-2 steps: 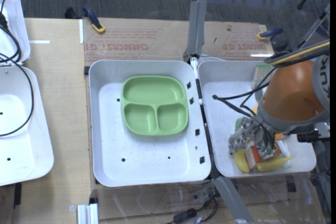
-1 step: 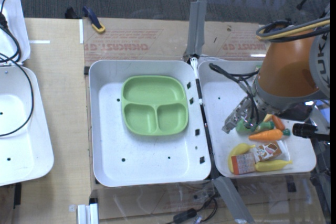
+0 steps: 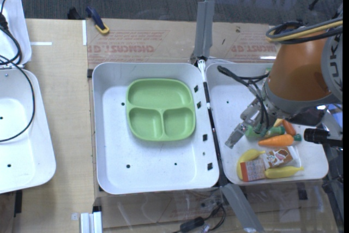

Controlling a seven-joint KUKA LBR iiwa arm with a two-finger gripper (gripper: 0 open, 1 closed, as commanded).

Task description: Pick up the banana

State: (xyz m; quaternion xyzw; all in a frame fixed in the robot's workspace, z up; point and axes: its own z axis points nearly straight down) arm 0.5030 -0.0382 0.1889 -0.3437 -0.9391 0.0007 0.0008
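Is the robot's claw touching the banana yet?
Apart. In the camera view the gripper hangs over the right bin, and white floor shows between it and the banana.

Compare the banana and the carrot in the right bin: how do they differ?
The banana is yellow; the carrot is orange with a green end. The banana lies at the bin's near edge, beside a packet; the carrot lies farther in, closer to the claw. Both are long, slim, and lie roughly crosswise in the right bin.

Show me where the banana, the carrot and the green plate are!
banana [image 3: 283, 172]: camera view, middle of its yellow body.
carrot [image 3: 276, 141]: camera view, middle of its orange part.
green plate [image 3: 161, 94]: camera view, floor of its big top section.
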